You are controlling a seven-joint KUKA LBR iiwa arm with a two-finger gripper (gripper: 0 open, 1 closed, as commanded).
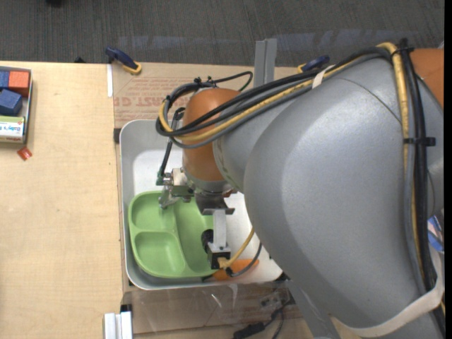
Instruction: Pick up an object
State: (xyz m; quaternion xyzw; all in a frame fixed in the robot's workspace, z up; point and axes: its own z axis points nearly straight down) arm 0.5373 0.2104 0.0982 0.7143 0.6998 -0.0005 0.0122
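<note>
Grasp approach, by my reckoning: my gripper (171,192) is low at the upper rim of the green divided tray (152,226), lower centre-left in the white bin (143,157); I cannot tell whether the jaws are apart or together; next I need a firm pinch on that rim, then a lift.

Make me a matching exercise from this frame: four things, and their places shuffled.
Things:
1. green tray
2. blue-handled clamp
3. box of blocks
4. small red piece

Places:
a. at the view's left edge, on the wooden bench
b. inside the white bin
c. at the bench's far edge, by the cardboard's corner
d. on the wood just below the box

Pairs: 1-b, 2-c, 3-a, 4-d
</note>
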